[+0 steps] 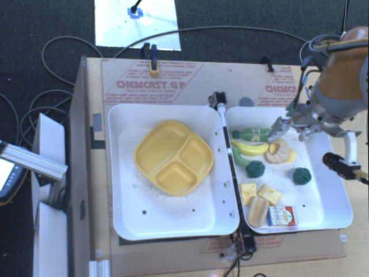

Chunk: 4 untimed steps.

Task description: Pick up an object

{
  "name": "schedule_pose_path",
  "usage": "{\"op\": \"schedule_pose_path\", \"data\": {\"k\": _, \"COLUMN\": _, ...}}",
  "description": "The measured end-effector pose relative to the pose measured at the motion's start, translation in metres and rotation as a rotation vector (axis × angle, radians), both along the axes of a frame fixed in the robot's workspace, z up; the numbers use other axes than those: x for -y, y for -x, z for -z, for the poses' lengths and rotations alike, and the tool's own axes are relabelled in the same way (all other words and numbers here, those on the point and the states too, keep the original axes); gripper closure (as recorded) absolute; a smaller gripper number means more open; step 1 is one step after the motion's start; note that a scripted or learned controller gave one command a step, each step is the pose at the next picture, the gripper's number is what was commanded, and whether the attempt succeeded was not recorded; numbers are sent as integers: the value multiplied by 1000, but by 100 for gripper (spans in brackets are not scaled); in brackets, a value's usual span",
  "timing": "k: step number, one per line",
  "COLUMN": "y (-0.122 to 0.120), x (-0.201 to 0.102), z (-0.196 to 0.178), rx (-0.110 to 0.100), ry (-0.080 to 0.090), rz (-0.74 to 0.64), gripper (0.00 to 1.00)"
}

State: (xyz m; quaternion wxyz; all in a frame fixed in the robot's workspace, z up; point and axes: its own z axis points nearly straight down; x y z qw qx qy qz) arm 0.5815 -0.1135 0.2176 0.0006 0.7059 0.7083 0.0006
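White bins (132,212) sit on cardboard (173,82) over dark carpet (46,10); gripper (281,127) state unclear above toy food.

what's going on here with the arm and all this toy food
A KUKA arm reaches in from the right, its gripper low over the right bin, near a green bottle, a banana and a tan ridged piece. Nothing is visibly between its fingers. Two broccoli pieces, cheese cubes and a small carton lie nearby. The left bin holds a yellow divided plate.
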Motion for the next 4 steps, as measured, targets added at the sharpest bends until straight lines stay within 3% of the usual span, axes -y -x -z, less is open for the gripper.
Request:
{"op": "schedule_pose_path", "data": {"k": 1, "y": 8, "x": -27, "z": 122, "rx": 1, "ry": 1, "rz": 2, "gripper": 0}}
{"op": "schedule_pose_path", "data": {"k": 2, "y": 46, "x": -20, "z": 132, "rx": -2, "ry": 0, "rz": 2, "gripper": 0}}
{"op": "schedule_pose_path", "data": {"k": 3, "y": 45, "x": -20, "z": 121, "rx": 1, "ry": 0, "rz": 2, "gripper": 100}}
{"op": "schedule_pose_path", "data": {"k": 4, "y": 25, "x": -80, "z": 33, "rx": 2, "ry": -1, "rz": 0, "gripper": 100}}
